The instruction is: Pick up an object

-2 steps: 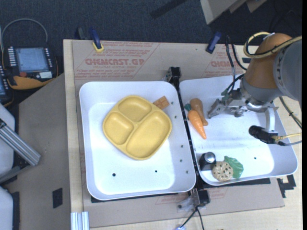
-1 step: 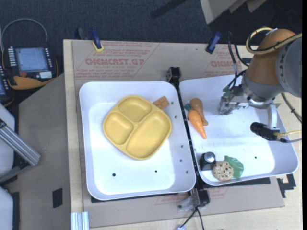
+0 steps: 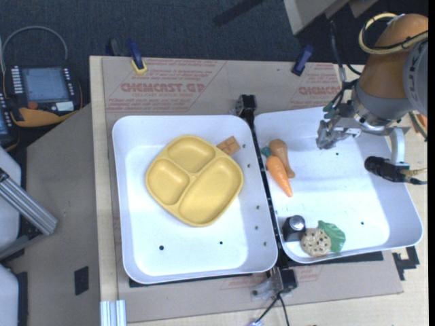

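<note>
Slanted overhead view of both bins [image 3: 129, 202]

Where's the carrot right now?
The carrot lies in the right bin, near its left wall, touching a tan toy beside it.

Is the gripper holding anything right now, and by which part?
Nothing is held. The gripper hangs over bare floor of the right bin, apart from the carrot.

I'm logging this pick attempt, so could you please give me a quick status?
Gripper over right bin, far end, nothing visibly held. Carrot untouched near left wall. Nothing in the way.
</note>
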`<action>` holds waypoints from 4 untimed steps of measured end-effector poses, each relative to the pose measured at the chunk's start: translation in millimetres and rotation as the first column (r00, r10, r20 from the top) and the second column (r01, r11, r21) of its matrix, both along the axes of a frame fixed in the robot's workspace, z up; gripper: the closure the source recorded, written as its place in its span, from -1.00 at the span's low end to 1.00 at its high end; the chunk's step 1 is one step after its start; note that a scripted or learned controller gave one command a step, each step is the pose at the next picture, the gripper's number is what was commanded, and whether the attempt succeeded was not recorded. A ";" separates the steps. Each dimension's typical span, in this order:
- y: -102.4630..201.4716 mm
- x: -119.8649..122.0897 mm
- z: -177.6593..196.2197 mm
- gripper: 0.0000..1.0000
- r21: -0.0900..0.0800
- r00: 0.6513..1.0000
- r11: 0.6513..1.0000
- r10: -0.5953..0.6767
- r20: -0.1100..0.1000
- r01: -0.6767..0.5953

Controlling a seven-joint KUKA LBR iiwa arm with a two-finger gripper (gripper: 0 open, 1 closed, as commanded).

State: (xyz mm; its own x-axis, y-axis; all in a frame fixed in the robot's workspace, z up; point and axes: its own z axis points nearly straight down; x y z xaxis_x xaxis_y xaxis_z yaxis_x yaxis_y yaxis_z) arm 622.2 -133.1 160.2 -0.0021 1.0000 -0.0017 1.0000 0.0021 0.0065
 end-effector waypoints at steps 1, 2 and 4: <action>-0.2 1.3 53.7 1.00 -0.001 1.000 1.000 -0.001 0.001 0.001; 54.7 1.2 65.6 1.00 0.001 1.000 1.000 0.003 -0.003 -0.003; 159.3 -0.7 75.4 1.00 0.003 1.000 1.000 0.004 -0.003 -0.004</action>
